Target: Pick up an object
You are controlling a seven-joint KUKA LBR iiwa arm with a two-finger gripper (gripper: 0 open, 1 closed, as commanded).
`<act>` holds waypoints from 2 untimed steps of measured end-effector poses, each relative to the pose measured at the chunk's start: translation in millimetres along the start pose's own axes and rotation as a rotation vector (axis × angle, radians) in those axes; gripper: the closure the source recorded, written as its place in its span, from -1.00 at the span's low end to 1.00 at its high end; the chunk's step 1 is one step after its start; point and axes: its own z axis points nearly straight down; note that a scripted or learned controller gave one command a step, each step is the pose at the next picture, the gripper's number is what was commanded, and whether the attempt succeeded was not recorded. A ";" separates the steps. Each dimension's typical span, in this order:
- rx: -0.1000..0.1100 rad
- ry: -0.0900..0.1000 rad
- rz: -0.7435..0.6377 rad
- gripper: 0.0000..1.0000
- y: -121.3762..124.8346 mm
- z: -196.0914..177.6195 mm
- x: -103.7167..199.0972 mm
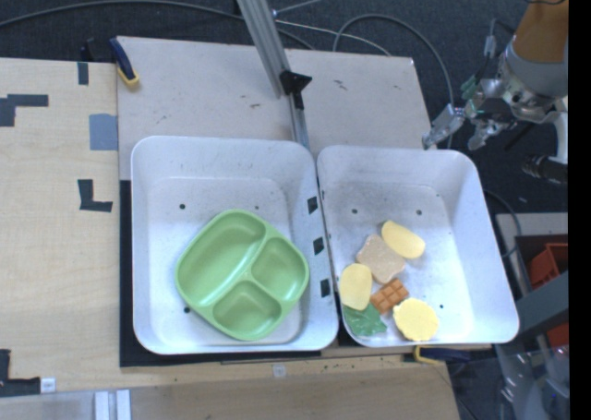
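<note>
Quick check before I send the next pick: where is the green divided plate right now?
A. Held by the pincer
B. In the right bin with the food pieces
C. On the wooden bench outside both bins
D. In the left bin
D. The green divided plate lies flat on the floor of the left bin, while the pincer sits beyond the far right corner of the right bin.

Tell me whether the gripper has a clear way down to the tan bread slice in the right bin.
Probably yes. The gripper hovers outside the right bin's far corner, and the bread slice lies uncovered, though yellow pieces touch its edges.
</note>
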 end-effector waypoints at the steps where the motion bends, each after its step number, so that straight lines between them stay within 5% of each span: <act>1: 0.000 0.000 0.000 -1.00 -0.1 0.0 -0.2; 2: 0.007 0.001 0.001 -1.00 -2.2 65.0 0.4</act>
